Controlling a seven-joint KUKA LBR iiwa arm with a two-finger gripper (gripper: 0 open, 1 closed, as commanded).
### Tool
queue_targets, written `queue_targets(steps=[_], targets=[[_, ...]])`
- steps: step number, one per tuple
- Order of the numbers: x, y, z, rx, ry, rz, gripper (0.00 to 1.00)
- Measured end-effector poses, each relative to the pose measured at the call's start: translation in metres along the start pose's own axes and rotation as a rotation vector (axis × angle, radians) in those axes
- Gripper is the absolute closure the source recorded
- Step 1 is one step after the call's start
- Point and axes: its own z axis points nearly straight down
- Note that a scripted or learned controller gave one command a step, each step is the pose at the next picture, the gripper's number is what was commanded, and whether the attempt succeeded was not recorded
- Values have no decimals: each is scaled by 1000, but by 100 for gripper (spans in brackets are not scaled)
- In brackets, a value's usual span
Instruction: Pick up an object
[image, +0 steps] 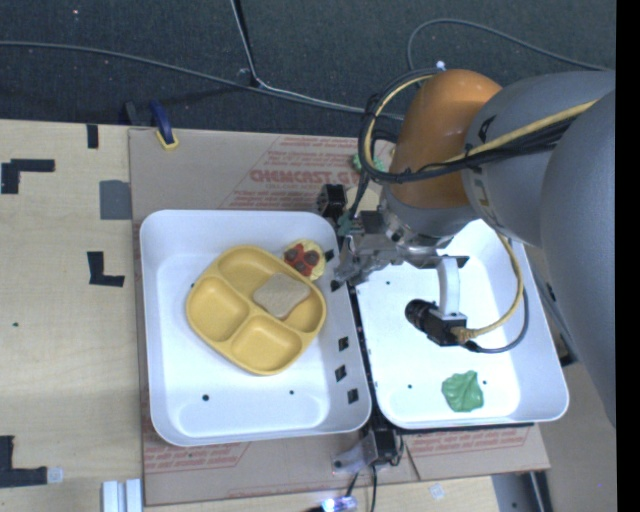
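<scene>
Cardboard sheet (240, 170) under two white bins (170, 400); black tape marks (100, 270) on wooden bench (60, 350).

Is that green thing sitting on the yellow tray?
No, the green thing lies on the floor of the right bin, while the yellow tray sits in the left bin.

yellow divided plate (240, 320), tan slice (281, 294), green object (463, 391), white bins (180, 400), orange-banded arm (445, 120).
</scene>
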Motion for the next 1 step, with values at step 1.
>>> queue_targets(steps=[1], targets=[[42, -18, 8, 1, -1, 0, 100]])
